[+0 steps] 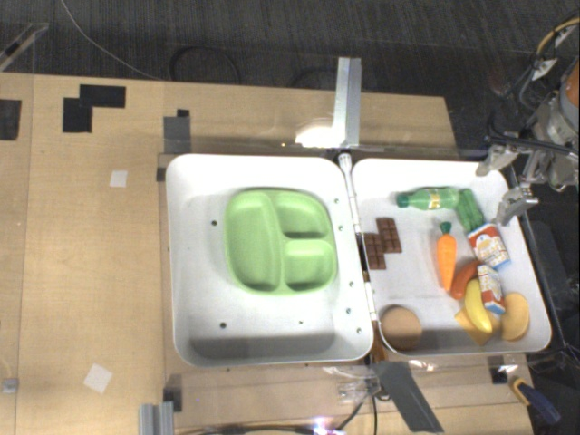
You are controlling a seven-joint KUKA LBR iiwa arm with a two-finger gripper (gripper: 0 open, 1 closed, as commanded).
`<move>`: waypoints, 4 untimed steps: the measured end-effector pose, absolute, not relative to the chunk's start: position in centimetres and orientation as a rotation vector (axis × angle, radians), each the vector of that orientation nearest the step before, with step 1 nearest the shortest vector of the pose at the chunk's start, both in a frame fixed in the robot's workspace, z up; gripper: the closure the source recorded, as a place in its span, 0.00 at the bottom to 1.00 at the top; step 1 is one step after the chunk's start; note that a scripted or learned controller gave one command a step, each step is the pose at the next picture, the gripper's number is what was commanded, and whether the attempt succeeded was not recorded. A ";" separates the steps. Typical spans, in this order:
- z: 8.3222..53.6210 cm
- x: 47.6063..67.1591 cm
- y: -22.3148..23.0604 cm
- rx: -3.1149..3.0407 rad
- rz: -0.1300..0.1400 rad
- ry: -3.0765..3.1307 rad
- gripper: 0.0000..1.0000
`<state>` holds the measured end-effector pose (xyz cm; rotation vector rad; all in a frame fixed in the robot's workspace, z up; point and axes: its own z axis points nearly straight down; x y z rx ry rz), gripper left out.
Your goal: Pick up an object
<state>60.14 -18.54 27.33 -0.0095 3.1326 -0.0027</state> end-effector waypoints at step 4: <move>9.2 49.3 -11.0 0.252 -0.016 3.104 0.00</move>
